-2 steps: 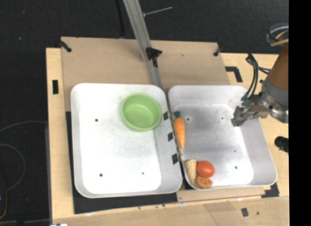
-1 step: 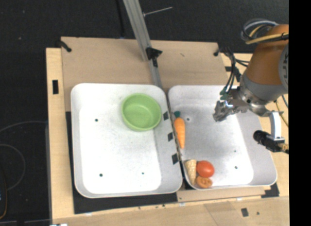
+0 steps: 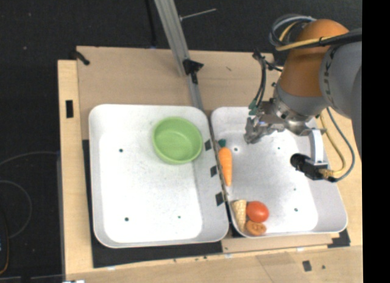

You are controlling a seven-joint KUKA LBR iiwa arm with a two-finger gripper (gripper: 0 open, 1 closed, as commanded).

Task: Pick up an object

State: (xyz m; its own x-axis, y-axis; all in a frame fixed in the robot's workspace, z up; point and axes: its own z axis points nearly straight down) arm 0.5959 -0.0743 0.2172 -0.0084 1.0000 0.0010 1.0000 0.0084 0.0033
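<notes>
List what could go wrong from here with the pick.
1. The carrot lies tight along the right bin's left wall, so a finger may strike the wall rather than slide beside it.
2. The tomato sits crowded in the near corner against other food pieces, so a grab there could catch two things or push them apart.
3. The gripper hangs over the far end of that bin, apart from every item, so closing there would likely catch nothing.

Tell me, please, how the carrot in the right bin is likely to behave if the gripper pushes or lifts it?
The carrot looks rigid and tapered, so it would probably keep its shape but roll or swing in an arc when pushed. It lies along the right bin's left wall, which may crowd one finger. Its smooth, shiny skin could slip in a pinch away from the middle.
</notes>
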